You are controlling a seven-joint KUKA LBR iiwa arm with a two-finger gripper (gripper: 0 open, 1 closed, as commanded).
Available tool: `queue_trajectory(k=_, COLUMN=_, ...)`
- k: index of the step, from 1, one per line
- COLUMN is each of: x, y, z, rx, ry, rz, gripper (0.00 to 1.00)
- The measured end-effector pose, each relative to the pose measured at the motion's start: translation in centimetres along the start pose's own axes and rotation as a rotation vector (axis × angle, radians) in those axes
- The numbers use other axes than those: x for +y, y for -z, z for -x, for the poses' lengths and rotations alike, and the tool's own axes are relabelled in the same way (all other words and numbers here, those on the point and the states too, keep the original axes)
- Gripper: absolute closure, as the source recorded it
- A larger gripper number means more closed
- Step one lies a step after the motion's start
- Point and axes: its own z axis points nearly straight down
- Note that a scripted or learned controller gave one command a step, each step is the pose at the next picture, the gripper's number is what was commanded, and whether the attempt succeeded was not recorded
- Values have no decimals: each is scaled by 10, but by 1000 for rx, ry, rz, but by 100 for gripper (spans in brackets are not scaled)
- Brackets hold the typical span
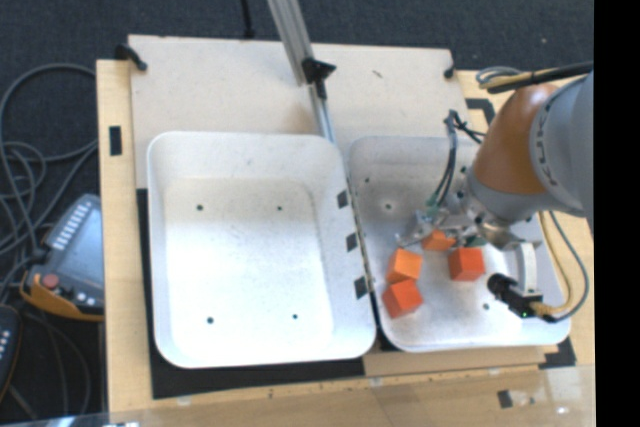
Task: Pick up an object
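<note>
The arm (520, 150) reaches in from the right of the frame, low over the right bin (400, 160), its gripper (445, 233) down among the orange blocks. Whether the jaws are released or clenched I cannot tell from here. One small orange block (438, 241) sits right under the tip; another (466, 264) lies just beside it, and two more (404, 266) (401, 297) rest lower left, near the bin's inner wall. Nothing looks lifted yet, so I judge the pick itself and the raise are left to do. The left bin (165, 215) takes no part.
</note>
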Motion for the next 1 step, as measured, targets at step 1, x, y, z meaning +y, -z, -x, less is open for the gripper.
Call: queue_trajectory(k=1, x=1, y=11, z=1, rx=1, ry=-4, rz=4, gripper=100)
